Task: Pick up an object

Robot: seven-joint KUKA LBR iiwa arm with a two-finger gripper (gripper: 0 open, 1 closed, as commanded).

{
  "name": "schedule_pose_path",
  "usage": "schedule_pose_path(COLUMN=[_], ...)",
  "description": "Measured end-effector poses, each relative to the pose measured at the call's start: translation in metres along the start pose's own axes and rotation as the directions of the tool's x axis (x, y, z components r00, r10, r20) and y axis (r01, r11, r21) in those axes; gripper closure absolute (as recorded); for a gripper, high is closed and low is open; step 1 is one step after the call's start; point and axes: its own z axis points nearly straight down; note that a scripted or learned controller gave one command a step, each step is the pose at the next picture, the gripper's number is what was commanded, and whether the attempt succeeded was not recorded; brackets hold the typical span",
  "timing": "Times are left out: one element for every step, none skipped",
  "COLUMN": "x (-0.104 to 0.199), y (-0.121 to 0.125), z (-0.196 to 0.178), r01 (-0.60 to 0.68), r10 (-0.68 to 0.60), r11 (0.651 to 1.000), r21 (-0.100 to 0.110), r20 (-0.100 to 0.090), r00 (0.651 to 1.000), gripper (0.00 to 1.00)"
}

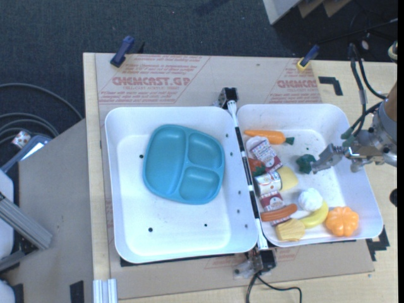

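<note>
The right bin (363, 188) holds several toy items. An orange carrot (265, 134) lies at its far left, with food packets (262, 151) and a small can (267, 183) along the divider. A white ball (310, 199), a yellow banana (317, 217), an orange pumpkin (342, 221), a sausage (278, 213) and yellow fries (290, 231) crowd the near side. A small green piece (306, 163) sits mid-bin. My gripper (338, 163) hangs over the right half of this bin, just right of the green piece. It is open, with bare bin floor between its fingers.
The left bin (126, 219) holds a blue divided plate (184, 163). A black hinge strip (243, 169) separates the two bins. Cables run along the arm at the far right (363, 87). Clamps (122, 50) sit on the bench's back edge.
</note>
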Motion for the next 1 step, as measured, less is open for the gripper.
schedule_pose_path(x=[0.0146], y=[-0.0053], z=[0.1684], r01=[-0.001], r10=[0.001], r11=[1.0], r21=[-0.006], r20=[0.002], r00=[1.0], gripper=[0.0])
